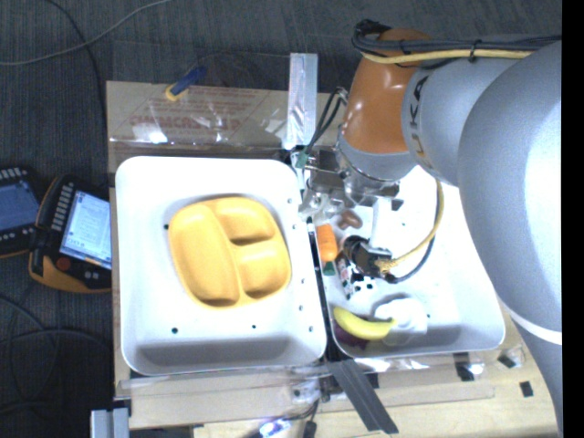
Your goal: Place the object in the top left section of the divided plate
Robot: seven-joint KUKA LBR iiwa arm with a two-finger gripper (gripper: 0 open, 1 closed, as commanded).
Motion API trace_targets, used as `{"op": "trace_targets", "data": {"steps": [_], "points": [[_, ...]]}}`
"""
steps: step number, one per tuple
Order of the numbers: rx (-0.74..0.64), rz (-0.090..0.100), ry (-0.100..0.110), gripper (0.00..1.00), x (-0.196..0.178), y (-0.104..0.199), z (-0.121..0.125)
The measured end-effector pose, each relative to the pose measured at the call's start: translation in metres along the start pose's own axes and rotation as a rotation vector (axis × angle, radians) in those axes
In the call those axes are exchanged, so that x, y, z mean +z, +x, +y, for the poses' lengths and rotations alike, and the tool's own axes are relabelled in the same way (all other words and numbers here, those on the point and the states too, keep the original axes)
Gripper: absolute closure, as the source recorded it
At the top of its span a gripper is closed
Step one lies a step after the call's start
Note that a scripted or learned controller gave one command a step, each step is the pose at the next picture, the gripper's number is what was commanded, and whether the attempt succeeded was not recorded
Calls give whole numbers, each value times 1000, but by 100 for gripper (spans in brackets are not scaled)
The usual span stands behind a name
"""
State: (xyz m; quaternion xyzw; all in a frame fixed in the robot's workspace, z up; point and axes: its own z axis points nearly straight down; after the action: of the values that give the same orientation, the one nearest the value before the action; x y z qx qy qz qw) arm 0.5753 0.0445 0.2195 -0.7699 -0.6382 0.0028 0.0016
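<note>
A yellow divided plate [230, 249] lies in the left bin [151, 336], with one long section on its left and two smaller ones on its right; all sections look bare. My gripper [341, 210] hangs low over the near-left corner of the right bin [474, 327], close to the wall between the bins. Just below it lies a small orange object [324, 243] against that wall. A small brownish thing [349, 218] sits right by the gripper; whether it is held I cannot tell. A yellow banana [360, 325] rests at the right bin's front.
A white rounded object [408, 312] lies beside the banana, and several small dark bits [358, 286] sit above it. The grey arm covers most of the right bin. A clear plastic sheet [210, 112] lies behind the left bin.
</note>
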Motion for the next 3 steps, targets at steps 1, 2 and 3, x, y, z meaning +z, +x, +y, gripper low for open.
{"op": "trace_targets", "data": {"steps": [1,2,3], "points": [[151,-2,1,100,39,-44,-44],[146,0,1,100,39,-20,5],[121,-1,2,100,39,-60,-54]]}}
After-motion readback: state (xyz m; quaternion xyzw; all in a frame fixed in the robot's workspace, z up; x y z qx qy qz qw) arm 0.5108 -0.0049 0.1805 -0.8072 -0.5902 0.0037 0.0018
